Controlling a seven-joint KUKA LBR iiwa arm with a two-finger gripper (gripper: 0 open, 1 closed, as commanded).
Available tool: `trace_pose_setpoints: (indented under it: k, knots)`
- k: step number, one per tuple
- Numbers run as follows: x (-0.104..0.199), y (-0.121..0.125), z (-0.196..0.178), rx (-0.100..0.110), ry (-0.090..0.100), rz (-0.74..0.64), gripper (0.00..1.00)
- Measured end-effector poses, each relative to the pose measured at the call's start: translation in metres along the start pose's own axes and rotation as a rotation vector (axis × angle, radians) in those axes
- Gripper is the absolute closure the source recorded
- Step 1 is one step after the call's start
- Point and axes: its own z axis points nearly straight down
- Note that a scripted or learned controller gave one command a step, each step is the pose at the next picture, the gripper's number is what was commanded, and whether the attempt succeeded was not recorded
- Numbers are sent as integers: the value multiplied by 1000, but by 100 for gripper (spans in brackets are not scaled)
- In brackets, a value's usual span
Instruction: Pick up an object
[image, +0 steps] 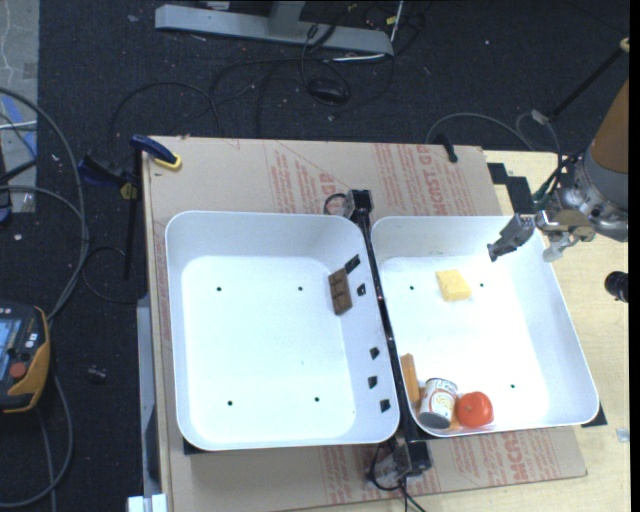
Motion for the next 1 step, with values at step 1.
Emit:
trace_pose_setpoints:
  k: [1]
  knots:
    - [0, 0, -10, -1, 0, 0, 100]
